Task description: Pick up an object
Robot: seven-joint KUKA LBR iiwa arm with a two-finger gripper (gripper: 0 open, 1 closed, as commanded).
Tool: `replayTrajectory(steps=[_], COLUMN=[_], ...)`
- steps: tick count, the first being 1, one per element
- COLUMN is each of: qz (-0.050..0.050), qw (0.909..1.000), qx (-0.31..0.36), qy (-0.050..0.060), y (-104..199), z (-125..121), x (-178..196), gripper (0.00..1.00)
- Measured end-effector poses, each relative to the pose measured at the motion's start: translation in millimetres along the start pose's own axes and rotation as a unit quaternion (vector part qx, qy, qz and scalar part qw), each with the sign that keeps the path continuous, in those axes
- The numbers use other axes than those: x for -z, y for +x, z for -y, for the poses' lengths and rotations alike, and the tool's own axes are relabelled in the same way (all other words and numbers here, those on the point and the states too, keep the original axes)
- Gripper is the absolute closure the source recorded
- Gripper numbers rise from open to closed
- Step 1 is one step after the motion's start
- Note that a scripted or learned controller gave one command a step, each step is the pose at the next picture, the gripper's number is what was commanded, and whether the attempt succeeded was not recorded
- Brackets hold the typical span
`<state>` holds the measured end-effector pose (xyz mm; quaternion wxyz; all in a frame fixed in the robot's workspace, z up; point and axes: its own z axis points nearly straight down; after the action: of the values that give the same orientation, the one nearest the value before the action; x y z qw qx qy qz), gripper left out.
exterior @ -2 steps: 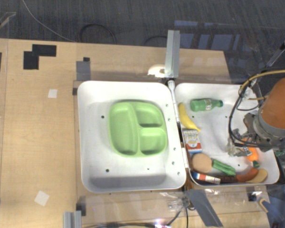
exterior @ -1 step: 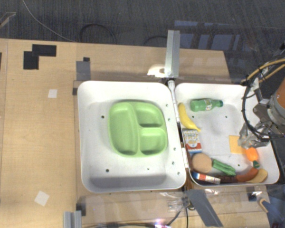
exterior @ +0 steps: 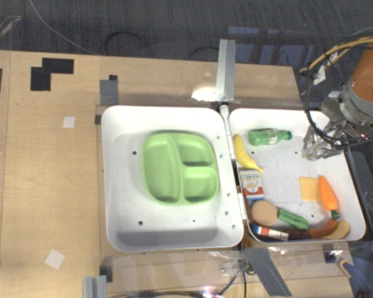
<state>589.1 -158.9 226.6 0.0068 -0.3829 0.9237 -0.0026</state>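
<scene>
Two white bins (exterior: pixel 112 166); one green tray (exterior: pixel 179 167); one banana (exterior: pixel 244 155)

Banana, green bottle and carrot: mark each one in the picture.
Banana (exterior: pixel 244 153), camera view, middle of its curve.
Green bottle (exterior: pixel 267 137), camera view, middle of its body.
Carrot (exterior: pixel 327 194), camera view, middle of its orange part.

One fixed camera looks slantwise down on both bins (exterior: pixel 112 185)

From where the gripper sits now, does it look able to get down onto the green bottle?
Probably yes. The gripper hovers in the right bin, and the green bottle lies alone on bare floor just left of it, with nothing between.
</scene>
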Motion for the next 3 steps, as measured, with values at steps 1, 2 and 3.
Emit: replayTrajectory(steps=[1,2,3], qz=[-0.001,-0.005,0.000], qw=[1.0000,0.9998,0.9999], qx=[-0.002,-0.017,-0.012], qy=[-0.002,-0.007,0.002], y=[2,26,69], z=[0,-6,-9], x=[-2,-130,-135], gripper=[0.00,0.00,0.00])
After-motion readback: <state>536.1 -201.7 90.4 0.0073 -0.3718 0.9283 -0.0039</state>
